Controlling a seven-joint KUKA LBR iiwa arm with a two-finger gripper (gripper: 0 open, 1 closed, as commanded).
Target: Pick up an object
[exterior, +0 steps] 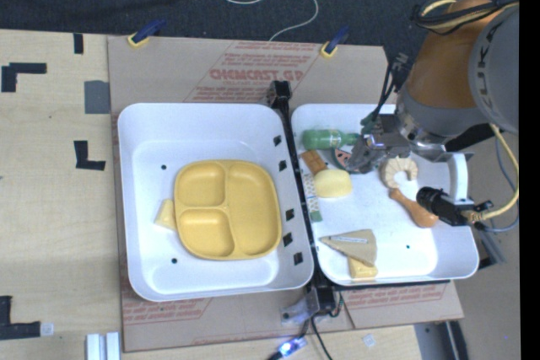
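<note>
Two white bins side by side; the divider between them is the landmark. Near end, right of the divider: one tan sandwich wedge with one small yellow block touching its near edge, both in the right bin. Left of the divider, the left bin holds one yellow three-compartment plate, with one pale yellow piece poking out from under its left edge. Further back on the right: one yellow lemon-like item just beside the divider, one brown drumstick-shaped piece well right of it, one cream ring-shaped item. Farthest: one orange-brown stick and one green bottle, lying flat near the divider. The gripper hangs low just right of the bottle; its jaw state is unclear, and nothing is visibly between them.
</note>
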